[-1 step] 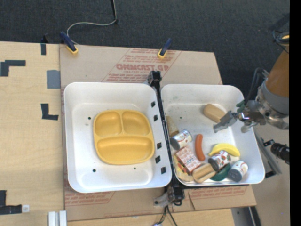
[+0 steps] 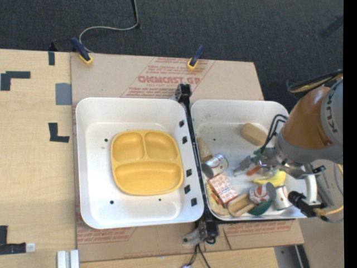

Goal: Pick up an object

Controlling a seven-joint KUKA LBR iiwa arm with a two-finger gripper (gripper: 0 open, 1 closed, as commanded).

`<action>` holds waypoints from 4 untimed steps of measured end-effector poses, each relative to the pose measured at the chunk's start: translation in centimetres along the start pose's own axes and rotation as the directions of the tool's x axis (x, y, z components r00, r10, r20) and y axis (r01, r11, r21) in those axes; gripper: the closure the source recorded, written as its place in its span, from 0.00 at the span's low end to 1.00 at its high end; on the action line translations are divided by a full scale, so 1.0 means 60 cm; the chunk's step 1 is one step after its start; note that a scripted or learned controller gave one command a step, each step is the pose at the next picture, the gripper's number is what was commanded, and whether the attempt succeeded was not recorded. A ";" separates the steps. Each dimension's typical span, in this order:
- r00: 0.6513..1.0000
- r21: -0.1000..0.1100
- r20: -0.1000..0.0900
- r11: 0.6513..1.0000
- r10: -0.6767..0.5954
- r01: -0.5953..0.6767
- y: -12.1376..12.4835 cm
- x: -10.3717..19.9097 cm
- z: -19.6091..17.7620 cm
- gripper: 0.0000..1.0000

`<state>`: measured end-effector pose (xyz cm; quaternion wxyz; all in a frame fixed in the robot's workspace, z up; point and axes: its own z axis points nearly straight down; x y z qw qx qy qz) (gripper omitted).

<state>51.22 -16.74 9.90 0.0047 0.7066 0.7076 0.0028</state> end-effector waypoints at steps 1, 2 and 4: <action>1.000 0.013 -0.005 1.000 0.001 -0.001 -0.006 0.002 -0.009 1.00; 1.000 0.013 -0.005 1.000 0.001 -0.001 -0.007 0.002 -0.009 0.00; 1.000 0.004 0.002 1.000 0.001 -0.001 0.100 0.040 0.005 1.00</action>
